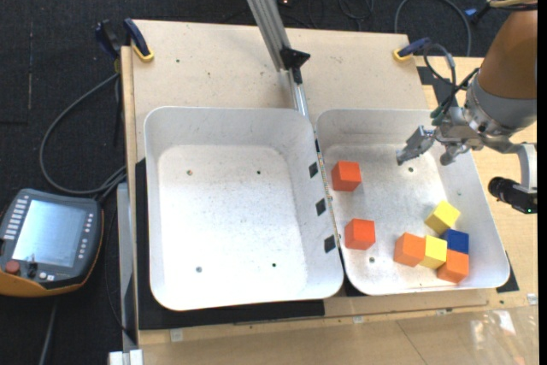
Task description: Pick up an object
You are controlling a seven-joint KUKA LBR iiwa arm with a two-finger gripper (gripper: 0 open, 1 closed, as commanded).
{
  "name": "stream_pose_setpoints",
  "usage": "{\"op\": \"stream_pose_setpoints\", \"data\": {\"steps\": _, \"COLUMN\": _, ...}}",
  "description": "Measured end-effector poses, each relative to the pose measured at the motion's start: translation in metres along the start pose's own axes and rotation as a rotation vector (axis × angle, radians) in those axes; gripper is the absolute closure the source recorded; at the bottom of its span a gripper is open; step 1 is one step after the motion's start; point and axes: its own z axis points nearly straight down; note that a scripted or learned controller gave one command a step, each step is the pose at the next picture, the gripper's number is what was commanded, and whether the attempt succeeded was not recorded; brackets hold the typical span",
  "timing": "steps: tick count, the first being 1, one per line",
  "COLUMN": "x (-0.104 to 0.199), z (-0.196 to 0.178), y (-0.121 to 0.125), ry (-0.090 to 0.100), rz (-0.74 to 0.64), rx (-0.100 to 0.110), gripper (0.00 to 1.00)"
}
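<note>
- The right bin (pixel 389 128) has bare floor across its upper middle, between the gripper (pixel 427 143) and an orange cube (pixel 346 175).
- A cluster of cubes (pixel 434 248), apparently touching, crowds the lower right corner.
- A second orange cube (pixel 360 232) stands apart, with room on all sides.

Arm (pixel 511 55) cut off at the right edge; blue cube (pixel 456 240) partly hidden among neighbouring blocks.
</note>
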Motion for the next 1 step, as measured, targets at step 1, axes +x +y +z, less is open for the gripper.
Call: {"op": "stream_pose_setpoints", "data": {"steps": 1, "x": 0.0422, "z": 0.0123, "y": 0.0393, "ry": 0.0, "rz": -0.006, "rx": -0.004, "gripper": 0.0}}
